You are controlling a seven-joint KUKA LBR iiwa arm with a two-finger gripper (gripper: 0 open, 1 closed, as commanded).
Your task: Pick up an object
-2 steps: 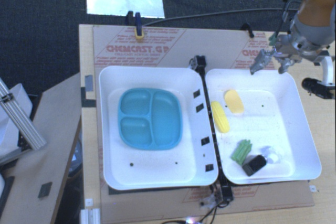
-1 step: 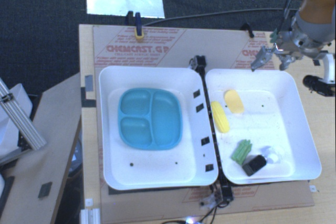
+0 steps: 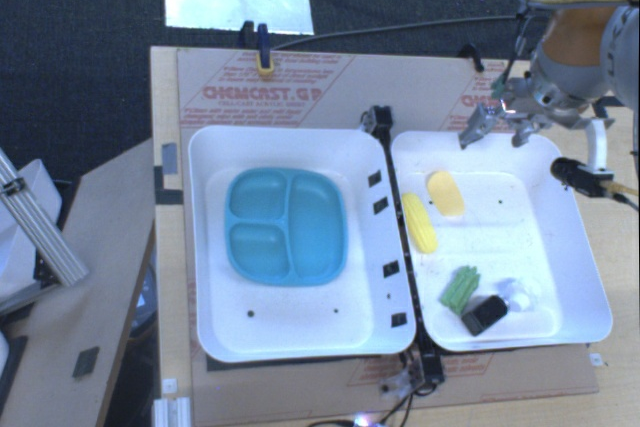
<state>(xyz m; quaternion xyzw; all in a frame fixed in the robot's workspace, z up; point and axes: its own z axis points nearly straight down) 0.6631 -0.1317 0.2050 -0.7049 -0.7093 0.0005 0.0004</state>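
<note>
The arm reaches in at the upper right, with its gripper hanging over the far rim of the right bin, above the bin's back left corner. Its fingers stand apart, with nothing between them. All the loose things lie in the right bin, and each can be placed from the corn cob, which lies lengthwise along the bin's left wall. A yellow lump sits just beside the cob, to its upper right, nearer the gripper than anything else in the bin yet well short of the fingers. A green piece lies below and to the right of the cob, toward the near edge. A black block touches or nearly touches the green piece at its lower right, and a small white thing lies just right of the block; its shape is too faint to tell. To the left of the cob, across the strip where the two bins meet, the left bin holds a blue divided plate, lying flat near its middle. Both bins rest on a cardboard sheet on the worktop, and a clamp grips the sheet's far edge, well to the upper left of the cob
</note>
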